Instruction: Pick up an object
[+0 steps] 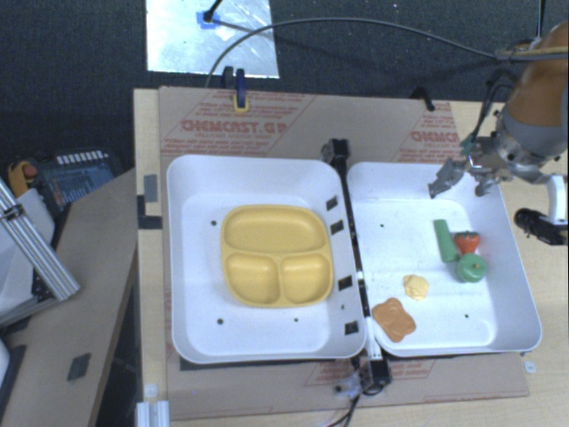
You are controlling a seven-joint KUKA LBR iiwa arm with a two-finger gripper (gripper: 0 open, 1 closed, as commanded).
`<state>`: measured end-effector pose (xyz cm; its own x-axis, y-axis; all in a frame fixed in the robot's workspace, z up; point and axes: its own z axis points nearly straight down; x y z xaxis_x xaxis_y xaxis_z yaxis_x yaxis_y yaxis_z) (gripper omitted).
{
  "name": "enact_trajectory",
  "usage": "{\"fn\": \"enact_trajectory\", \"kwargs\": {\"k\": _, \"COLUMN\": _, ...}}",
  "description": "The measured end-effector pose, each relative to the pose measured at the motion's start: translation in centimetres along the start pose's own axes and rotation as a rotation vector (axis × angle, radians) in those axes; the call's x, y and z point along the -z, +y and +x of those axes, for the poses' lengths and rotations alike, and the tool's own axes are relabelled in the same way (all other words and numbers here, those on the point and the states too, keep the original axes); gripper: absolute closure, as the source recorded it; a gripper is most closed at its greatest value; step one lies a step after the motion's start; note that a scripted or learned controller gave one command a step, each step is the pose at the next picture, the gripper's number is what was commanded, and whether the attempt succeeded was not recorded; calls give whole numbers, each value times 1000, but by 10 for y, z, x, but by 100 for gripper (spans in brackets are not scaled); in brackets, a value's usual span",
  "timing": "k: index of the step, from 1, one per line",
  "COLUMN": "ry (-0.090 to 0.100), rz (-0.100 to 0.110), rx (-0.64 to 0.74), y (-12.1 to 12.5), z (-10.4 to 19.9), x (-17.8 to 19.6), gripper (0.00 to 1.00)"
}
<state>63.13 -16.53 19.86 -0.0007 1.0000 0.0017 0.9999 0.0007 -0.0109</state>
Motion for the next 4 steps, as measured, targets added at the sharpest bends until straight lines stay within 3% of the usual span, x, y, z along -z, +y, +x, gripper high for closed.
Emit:
{"fn": "enact_trajectory", "kwargs": {"k": 1, "ry": -2, "rz": -12, "rx": 3, "y": 3, "z": 0, "x": 8, "gripper": 0}}
{"fn": "enact_trajectory", "kwargs": {"k": 3, "ry": -1, "rz": -8, "rx": 4, "y": -4, "z": 17, "x": -103, "gripper": 0}}
{"fn": "enact_trajectory", "kwargs": {"k": 4, "ry": -4, "rz": -19, "rx": 5, "y": -1, "z": 17, "x": -110, "gripper": 0}}
